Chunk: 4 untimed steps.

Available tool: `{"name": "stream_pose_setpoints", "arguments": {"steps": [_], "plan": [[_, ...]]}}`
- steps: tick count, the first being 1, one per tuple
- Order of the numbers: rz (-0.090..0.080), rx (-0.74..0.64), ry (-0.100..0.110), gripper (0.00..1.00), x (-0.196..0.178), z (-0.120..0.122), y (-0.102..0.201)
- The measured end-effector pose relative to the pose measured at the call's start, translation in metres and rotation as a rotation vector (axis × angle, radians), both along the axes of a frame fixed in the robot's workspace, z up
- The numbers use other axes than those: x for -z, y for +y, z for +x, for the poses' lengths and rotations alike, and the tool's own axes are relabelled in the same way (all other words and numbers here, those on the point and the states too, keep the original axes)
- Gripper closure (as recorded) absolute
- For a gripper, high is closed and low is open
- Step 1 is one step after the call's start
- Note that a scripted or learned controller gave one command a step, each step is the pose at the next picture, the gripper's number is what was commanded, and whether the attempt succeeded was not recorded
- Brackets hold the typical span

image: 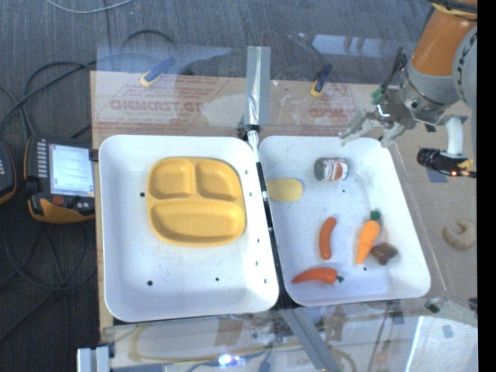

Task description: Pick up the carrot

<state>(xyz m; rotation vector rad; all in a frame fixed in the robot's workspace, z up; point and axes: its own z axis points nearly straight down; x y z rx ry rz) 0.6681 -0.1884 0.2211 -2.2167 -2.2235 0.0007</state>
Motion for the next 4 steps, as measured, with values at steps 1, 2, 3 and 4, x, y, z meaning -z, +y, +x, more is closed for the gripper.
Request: {"name": "stream_pose_setpoints", "arguments": {"steps": [1, 2, 3, 4], "plan": [[-0.003, -0.001, 0.002, 0.0, 0.076, -0.066, -0.035], [0.011, 0.097, -0.007, 0.0, 0.125, -0.128, -0.024], [0.006, 0.097, -0.006, 1.0, 0.117, -0.129, -0.026], [-0.001, 0.104, 0.001, 1.0, 0.021, -0.16, 0.043]]}}
